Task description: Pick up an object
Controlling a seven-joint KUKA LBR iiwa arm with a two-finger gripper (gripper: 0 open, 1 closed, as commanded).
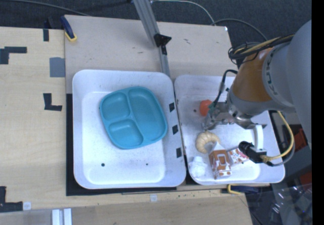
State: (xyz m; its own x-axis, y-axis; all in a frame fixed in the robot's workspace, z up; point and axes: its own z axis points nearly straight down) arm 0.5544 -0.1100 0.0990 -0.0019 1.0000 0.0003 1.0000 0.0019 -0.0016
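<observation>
Tan, croissant-shaped pastry toy (206,141) looks light and firm, best pinched across its curved middle; whether the two-finger gripper (211,122) just above it is spread, I cannot tell.

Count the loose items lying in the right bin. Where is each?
4 seen: an orange ball by the claw, a croissant mid-bin, a snack packet and a white lump near the front. The arm may hide more.

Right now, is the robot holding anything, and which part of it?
Cannot be told. The gripper hangs low in the right bin, between the orange thing and the croissant, but nothing visibly sits in it.
</observation>
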